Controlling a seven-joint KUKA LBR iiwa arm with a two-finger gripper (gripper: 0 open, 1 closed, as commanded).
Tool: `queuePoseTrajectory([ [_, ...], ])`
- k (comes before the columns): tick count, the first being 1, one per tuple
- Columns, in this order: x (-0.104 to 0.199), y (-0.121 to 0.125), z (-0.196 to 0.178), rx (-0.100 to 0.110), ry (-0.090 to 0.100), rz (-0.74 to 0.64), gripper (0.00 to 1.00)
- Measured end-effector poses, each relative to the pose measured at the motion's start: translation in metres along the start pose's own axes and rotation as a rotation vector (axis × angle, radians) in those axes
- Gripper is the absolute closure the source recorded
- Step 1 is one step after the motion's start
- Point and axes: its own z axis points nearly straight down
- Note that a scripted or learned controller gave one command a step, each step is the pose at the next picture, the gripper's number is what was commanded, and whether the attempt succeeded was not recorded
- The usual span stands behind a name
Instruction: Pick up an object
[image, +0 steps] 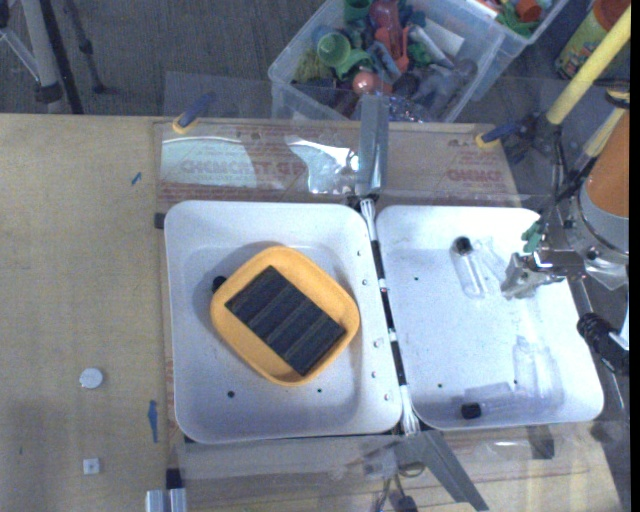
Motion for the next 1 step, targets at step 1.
queuePoseTrajectory([
  [1,-0.0204,0.0673,0.1084,-0.002,-0.001,-0.162,0.00],
])
